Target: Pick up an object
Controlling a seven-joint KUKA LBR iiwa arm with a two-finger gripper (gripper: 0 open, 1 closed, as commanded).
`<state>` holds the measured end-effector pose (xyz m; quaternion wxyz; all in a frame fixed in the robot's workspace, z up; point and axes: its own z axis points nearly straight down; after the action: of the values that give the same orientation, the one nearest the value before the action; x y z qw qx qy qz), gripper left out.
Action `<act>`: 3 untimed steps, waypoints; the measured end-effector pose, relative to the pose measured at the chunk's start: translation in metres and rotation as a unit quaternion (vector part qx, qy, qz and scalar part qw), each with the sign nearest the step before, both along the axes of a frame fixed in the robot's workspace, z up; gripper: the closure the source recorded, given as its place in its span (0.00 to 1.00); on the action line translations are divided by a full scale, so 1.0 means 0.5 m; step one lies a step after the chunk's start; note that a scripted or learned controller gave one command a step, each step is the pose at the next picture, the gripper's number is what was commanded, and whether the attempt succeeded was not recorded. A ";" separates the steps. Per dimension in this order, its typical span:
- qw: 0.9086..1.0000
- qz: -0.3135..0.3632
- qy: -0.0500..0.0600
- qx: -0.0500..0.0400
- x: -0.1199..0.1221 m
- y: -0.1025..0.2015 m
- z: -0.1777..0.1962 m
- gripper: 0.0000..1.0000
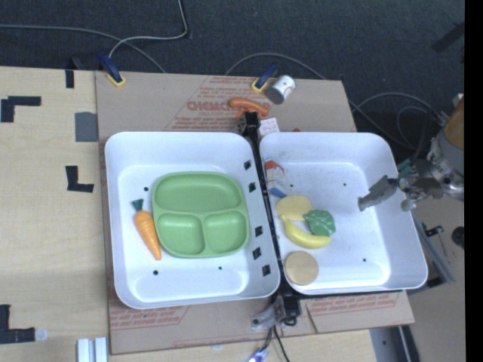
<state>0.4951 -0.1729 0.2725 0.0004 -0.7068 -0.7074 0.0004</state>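
Gripper over right bin, near its right wall; finger state cannot be told (blurred). Banana, green leafy piece and round biscuit lie by the left wall. Left bin: carrot beside green tray.

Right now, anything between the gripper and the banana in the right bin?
Nothing visible. The gripper sits over the right bin's right side, and bare white floor lies between it and the banana. A green leafy toy rests on the banana's upper right end, facing the gripper.
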 end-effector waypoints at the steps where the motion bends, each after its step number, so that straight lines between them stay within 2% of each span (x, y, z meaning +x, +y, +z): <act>1: 1.000 0.000 0.001 0.001 0.045 0.058 -0.236 0.00; 2: 1.000 0.000 -0.001 0.000 0.062 0.105 -0.373 0.00; 3: 1.000 0.001 0.000 0.000 0.197 0.157 -0.350 0.00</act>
<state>0.5938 -0.0944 0.0973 0.0004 -0.7064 -0.7078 0.0001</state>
